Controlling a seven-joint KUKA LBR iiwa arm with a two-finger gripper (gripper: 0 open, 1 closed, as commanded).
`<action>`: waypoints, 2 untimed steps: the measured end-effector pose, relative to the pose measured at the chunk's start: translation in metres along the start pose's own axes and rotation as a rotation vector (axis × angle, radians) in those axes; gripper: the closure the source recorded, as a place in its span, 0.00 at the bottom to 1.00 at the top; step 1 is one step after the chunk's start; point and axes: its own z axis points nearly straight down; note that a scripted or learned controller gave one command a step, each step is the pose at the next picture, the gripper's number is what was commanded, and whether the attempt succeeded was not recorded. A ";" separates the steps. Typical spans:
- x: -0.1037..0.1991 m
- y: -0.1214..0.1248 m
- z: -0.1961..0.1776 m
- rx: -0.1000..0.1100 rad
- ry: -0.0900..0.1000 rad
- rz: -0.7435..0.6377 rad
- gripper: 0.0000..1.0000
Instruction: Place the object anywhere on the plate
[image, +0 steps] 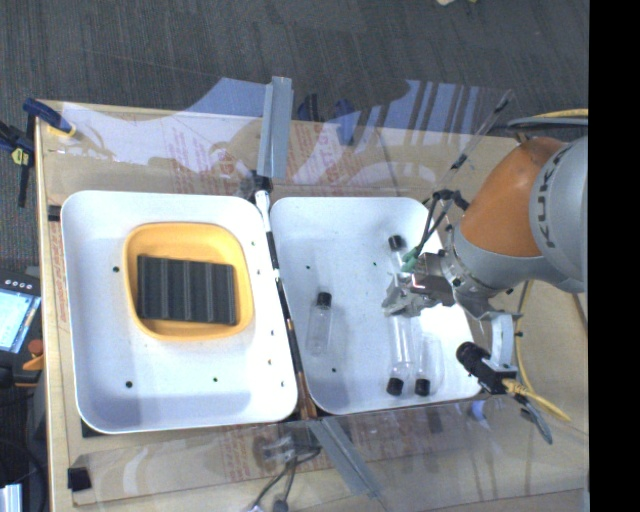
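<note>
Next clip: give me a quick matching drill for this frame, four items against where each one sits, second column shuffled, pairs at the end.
Items
1. yellow plate
2. lone clear tube
3. pair of clear tubes
4. gripper

Places
A. in the right bin, near its left side
B. in the right bin, towards its right side, black caps at the near end
C. in the left bin, with a dark ribbed centre
D. over the right bin, above the far ends of the pair of tubes

Pairs: 1-C, 2-A, 3-B, 4-D

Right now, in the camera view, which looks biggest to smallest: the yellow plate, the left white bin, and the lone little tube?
1. Left white bin
2. Yellow plate, sitting inside that bin
3. Lone clear tube with a black cap, in the right bin
</note>
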 end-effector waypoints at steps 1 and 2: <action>0.066 0.031 -0.117 -0.001 0.001 -0.118 1.00; 0.062 0.043 -0.045 0.002 0.001 -0.246 1.00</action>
